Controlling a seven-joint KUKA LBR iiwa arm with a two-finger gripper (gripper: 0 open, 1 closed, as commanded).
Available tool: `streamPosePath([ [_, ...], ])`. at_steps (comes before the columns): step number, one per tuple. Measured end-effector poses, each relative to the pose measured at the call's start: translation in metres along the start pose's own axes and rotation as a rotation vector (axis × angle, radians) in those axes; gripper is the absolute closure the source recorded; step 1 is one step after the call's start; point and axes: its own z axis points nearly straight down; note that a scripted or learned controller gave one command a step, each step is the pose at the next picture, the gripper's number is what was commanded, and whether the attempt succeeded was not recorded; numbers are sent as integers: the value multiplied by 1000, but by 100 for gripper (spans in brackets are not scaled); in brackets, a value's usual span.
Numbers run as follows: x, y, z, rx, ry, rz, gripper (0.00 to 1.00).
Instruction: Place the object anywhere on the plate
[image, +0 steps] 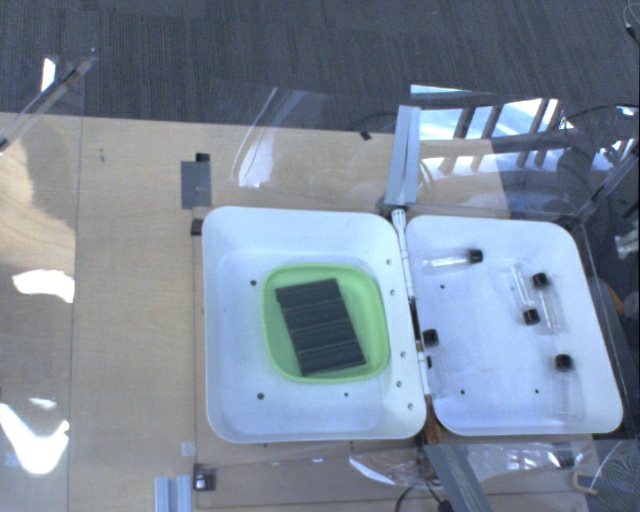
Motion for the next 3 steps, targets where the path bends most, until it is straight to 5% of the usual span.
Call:
streamPosePath([
  [1,-6,-1,0,2,0,118,0],
  [3,-5,-1,1,2,1,118,0],
])
